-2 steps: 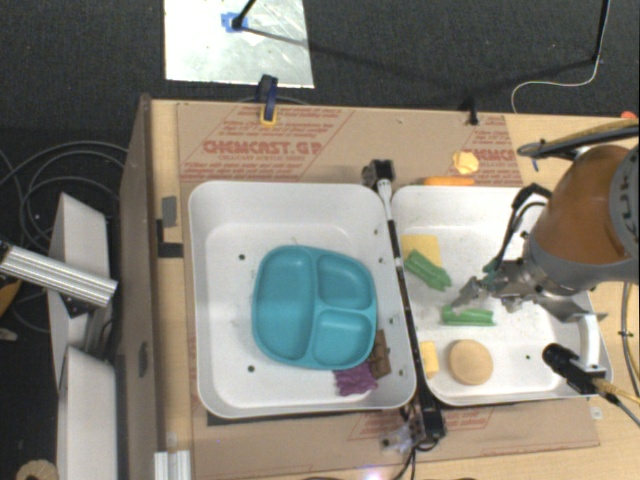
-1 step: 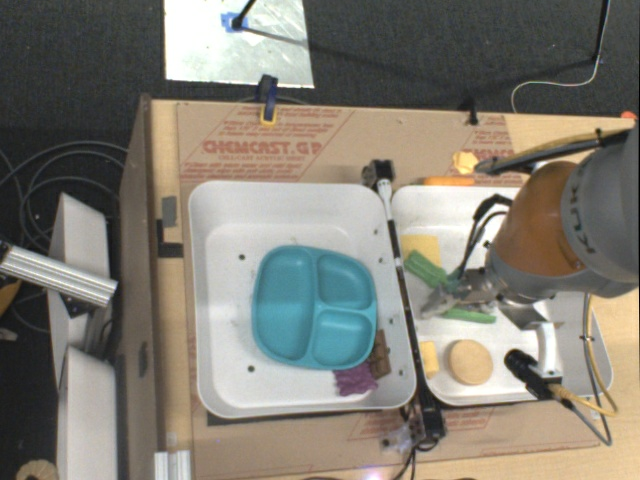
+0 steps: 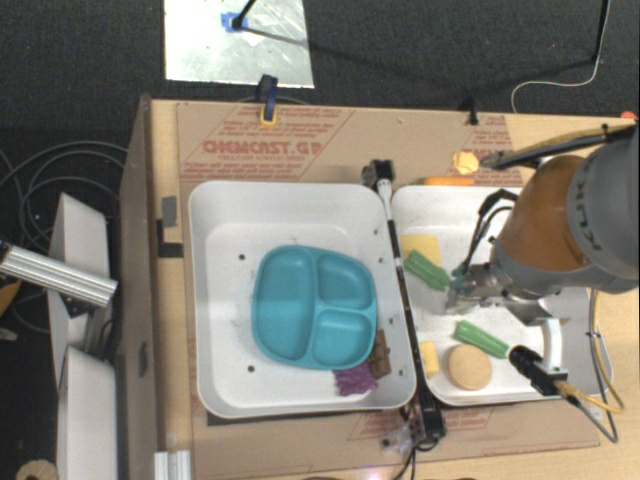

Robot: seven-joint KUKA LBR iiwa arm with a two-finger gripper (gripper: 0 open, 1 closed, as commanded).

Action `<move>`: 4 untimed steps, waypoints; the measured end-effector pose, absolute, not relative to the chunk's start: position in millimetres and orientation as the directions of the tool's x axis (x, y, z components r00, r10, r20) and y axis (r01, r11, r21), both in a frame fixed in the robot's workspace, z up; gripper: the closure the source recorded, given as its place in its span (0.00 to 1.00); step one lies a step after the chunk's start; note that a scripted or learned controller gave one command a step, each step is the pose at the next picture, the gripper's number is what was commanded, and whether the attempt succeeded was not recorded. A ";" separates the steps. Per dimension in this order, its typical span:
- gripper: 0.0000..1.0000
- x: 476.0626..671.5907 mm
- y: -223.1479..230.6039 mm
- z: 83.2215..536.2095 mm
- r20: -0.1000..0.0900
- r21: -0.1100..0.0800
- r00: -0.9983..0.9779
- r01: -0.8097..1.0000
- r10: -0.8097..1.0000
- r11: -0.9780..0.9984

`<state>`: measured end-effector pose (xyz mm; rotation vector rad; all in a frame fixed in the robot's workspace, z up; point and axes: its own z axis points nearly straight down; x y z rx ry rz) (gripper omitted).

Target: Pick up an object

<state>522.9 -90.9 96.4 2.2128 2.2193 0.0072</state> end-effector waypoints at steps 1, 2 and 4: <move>0.00 522.8 -90.9 96.0 -0.002 0.008 -0.003 1.000 1.000 0.003; 0.00 485.7 -98.3 83.4 0.001 -0.004 0.000 1.000 1.000 0.000; 0.00 511.9 -93.9 82.1 0.003 -0.007 -0.002 1.000 1.000 0.002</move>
